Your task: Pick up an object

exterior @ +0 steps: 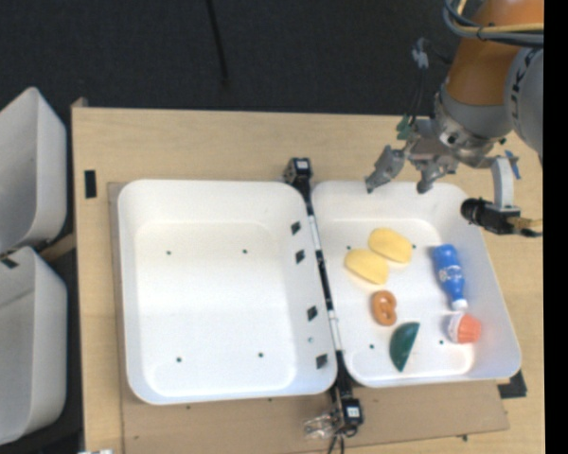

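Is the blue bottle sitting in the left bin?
No, the blue bottle lies in the right bin, near its right wall, alongside the two yellow pieces and the orange ring.

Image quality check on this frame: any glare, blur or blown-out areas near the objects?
Camera view: lighting is even and soft, with faint shadows under the yellow pieces and the blue bottle. The white right bin and left bin run close to overexposed, so rim detail is weak. The tool looks slightly soft. The background is dark.
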`<state>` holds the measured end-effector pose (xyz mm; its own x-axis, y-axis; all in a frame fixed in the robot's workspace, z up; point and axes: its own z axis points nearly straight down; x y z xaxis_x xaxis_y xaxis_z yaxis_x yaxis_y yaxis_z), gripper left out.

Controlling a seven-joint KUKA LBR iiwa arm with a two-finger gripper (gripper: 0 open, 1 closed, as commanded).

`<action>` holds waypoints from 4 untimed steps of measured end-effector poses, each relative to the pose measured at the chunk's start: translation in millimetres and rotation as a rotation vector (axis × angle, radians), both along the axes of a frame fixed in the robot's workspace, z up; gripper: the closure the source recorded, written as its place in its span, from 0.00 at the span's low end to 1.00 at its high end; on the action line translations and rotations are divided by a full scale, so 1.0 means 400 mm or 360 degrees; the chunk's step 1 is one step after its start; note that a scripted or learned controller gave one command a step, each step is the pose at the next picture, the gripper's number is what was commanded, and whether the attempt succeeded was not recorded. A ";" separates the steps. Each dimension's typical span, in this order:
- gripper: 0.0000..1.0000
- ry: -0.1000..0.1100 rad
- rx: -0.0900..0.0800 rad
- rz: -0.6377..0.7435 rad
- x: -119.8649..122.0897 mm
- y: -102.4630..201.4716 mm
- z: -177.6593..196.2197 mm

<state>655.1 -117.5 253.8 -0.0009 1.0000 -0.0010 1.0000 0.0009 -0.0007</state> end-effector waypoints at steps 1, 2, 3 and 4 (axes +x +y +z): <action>0.00 0.0017 -0.0001 0.0004 0.047 0.044 -0.406; 0.00 0.0007 0.0001 -0.0004 -0.143 0.052 -0.382; 1.00 -0.0012 0.0001 -0.0012 -0.130 0.050 -0.352; 0.00 -0.0010 0.0001 -0.0014 -0.131 0.050 -0.353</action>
